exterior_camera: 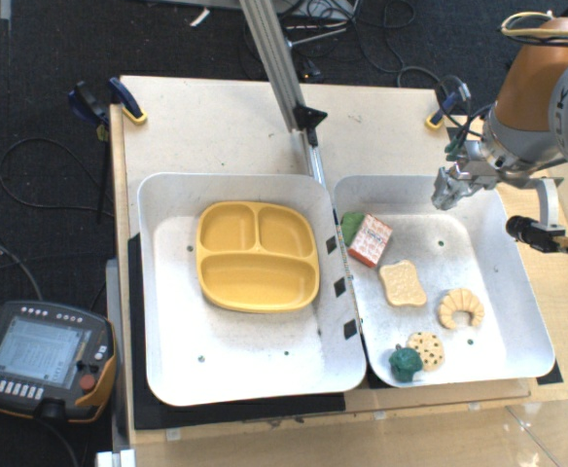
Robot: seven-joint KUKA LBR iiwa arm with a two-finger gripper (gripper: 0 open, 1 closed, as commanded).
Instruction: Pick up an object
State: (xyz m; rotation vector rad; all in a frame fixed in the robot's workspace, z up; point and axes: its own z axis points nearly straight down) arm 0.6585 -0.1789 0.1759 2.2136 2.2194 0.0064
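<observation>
we see the end effector (446, 191) over the right bin's (517, 290) far edge, grip state unclear, above the food toys, likely poised to pick.

surface (216, 125): pale wooden board | directly on it: left white bin (167, 358), right white bin (508, 309), side by side, edges touching | clamps at far corners (124, 100) (444, 105)

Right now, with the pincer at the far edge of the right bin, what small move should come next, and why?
Probably a short move toward the toast slice. The pincer hangs over the right bin near its far rim, holding nothing, with bare floor below. The toast lies flat and apart from the red carton and the croissant, so it seems the easiest target.
</observation>
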